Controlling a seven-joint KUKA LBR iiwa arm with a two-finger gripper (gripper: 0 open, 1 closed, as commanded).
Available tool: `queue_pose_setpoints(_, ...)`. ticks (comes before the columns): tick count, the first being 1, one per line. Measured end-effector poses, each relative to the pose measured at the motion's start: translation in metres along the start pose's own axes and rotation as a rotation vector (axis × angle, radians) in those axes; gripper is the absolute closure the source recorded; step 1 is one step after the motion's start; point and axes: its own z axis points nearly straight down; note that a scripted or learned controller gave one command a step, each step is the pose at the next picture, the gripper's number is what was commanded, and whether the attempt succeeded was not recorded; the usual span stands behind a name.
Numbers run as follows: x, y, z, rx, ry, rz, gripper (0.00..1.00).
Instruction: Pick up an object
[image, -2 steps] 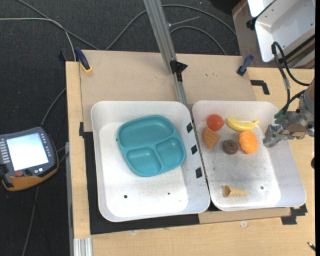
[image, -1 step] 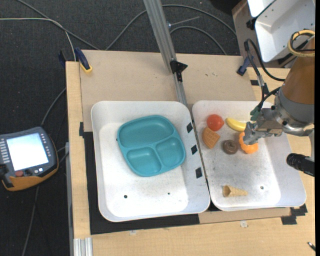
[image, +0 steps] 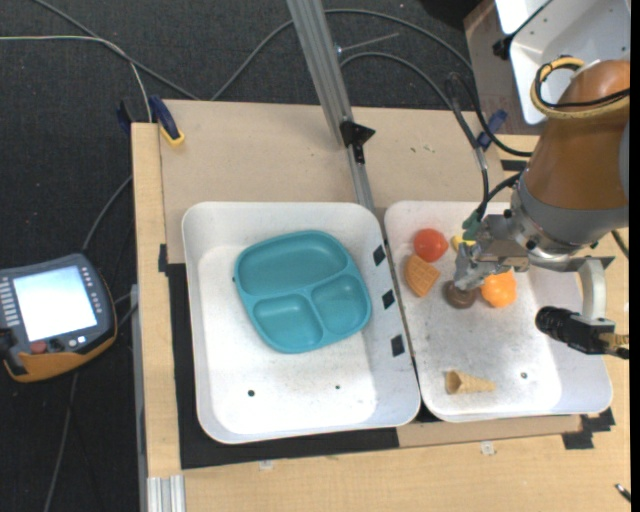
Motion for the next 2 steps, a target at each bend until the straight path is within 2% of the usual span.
queue_pose_setpoints(2,0.109,0.003,0.034,0.004,0.000,0.000,1.00)
